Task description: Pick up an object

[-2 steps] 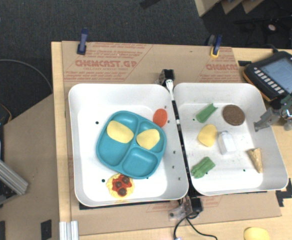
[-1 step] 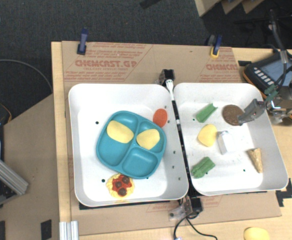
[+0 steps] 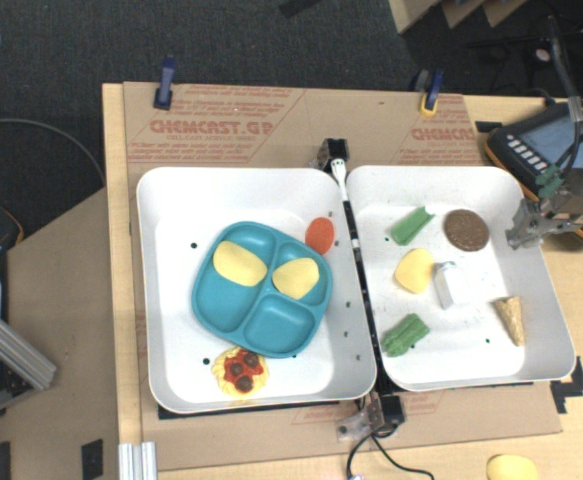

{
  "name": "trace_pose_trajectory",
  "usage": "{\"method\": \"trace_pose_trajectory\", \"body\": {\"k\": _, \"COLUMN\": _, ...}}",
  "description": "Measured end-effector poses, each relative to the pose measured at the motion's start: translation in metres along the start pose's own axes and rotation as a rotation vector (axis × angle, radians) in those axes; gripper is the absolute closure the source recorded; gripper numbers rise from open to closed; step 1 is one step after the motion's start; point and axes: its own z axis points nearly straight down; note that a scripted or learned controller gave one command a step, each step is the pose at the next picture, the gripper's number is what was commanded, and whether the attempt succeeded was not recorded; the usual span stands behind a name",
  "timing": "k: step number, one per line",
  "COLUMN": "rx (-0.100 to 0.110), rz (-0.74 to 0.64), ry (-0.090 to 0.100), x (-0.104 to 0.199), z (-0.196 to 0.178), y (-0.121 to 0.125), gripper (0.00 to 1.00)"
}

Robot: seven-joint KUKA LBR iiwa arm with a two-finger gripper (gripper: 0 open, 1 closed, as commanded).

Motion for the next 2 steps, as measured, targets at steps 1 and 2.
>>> {"method": "trace_pose_trajectory", "body": {"k": 1, "rx": -0.002, "rz": -0.007, "ry": 0.002, "x": 0.073, "z": -0.046, "y": 0.005, "gripper": 1.00}}
{"method": "trace_pose_trajectory", "body": {"k": 2, "rx": -0.002, "rz": -0.011, "ry": 0.005, "x": 0.171, "z": -0.097, "y": 0.000, "gripper": 1.00}}
